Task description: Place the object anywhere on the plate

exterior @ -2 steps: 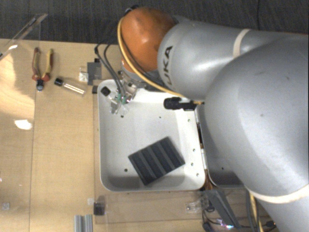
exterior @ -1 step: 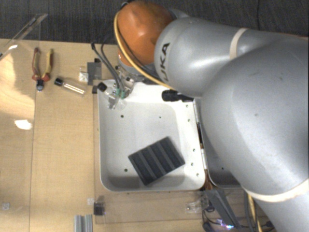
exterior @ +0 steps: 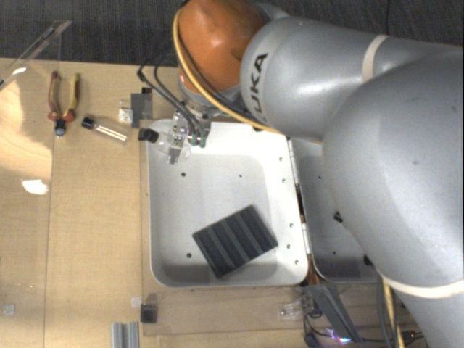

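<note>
Camera view: ridged black block well below claw.

Bright, even light; glare patches on the tabletop at nine o'clock; picture slightly soft and grainy.

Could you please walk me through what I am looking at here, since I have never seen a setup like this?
This is one photo from a fixed camera above a workbench, looking down at a slant. The big grey shape with the orange band is a robot arm reaching in from the right. Its end effector, the small part that grasps things, hangs over the upper left corner of the left white bin; it is too small and cluttered to tell what it is doing. In that bin lies a dark ribbed rectangular object, lying flat and apart from the end effector. A second white bin sits beside it, mostly behind the arm. On the wooden bench to the left lie red-handled pliers and a small tube-like item.
</note>
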Controlling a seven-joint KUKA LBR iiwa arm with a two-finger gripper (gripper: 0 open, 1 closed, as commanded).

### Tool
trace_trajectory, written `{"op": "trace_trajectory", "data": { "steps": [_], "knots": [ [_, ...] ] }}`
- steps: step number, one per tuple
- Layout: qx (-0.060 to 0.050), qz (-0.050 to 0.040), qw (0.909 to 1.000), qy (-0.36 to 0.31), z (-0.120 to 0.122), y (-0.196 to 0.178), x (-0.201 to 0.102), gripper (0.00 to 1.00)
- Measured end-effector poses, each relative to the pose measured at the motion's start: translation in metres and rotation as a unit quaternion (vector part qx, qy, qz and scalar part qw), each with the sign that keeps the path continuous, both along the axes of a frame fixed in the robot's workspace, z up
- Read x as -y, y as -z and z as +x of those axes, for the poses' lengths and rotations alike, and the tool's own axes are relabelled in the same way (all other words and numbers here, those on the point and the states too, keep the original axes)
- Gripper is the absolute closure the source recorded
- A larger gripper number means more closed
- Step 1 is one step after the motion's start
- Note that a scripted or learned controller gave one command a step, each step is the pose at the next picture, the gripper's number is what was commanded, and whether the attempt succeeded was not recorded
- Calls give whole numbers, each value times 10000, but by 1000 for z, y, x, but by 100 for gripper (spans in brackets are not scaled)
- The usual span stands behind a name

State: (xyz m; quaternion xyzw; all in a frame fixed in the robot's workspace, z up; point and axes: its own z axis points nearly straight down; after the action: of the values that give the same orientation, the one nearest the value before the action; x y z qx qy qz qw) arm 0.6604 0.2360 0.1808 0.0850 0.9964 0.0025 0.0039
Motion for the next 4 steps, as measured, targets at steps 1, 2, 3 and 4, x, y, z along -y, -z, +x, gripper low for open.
{"op": "trace_trajectory", "data": {
  "steps": [1,2,3,4],
  "knots": [
    [21,-10,9790,-2039,3,-72,0,100],
    [21,-10,9790,-2037,3,-72,0,0],
    [-9,-31,9883,-1525,1,91,4,0],
    [12,8,10000,-30,-13,92,-1,0]
  ]
}}
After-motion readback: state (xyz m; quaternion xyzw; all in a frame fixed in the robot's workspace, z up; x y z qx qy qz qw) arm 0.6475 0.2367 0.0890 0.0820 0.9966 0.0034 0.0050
